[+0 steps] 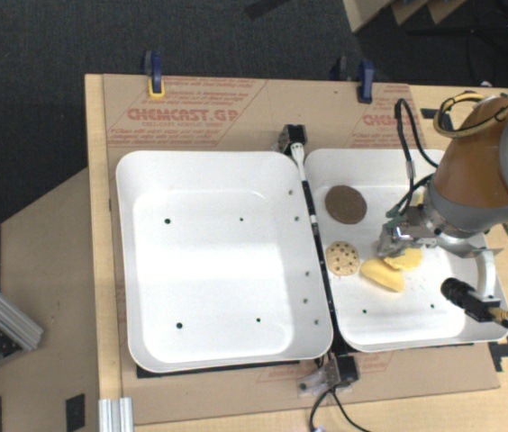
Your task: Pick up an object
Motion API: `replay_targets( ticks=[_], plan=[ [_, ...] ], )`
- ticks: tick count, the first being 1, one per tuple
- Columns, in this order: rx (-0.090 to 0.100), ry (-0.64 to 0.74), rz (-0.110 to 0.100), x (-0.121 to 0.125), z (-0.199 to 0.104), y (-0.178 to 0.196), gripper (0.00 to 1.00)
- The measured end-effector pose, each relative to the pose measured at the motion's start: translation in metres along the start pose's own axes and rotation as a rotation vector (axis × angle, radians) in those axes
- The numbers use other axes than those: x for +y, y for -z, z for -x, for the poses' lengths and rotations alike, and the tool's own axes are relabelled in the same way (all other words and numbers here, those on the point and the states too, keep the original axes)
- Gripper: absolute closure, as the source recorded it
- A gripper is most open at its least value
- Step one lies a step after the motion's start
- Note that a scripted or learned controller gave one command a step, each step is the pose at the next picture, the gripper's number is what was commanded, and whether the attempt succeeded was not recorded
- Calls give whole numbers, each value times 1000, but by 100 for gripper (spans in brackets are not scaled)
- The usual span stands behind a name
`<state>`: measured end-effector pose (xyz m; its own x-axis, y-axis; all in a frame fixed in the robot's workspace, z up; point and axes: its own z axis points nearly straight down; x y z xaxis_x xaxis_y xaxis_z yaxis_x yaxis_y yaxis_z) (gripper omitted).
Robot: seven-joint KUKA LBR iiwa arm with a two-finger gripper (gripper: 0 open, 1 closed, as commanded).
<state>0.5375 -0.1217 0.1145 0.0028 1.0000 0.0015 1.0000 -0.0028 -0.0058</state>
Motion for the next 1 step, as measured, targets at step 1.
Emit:
replay_targets(
  ticks=[1],
  plan=[
    [0, -2, -2, -62, 13, -20, 100]
  ],
)
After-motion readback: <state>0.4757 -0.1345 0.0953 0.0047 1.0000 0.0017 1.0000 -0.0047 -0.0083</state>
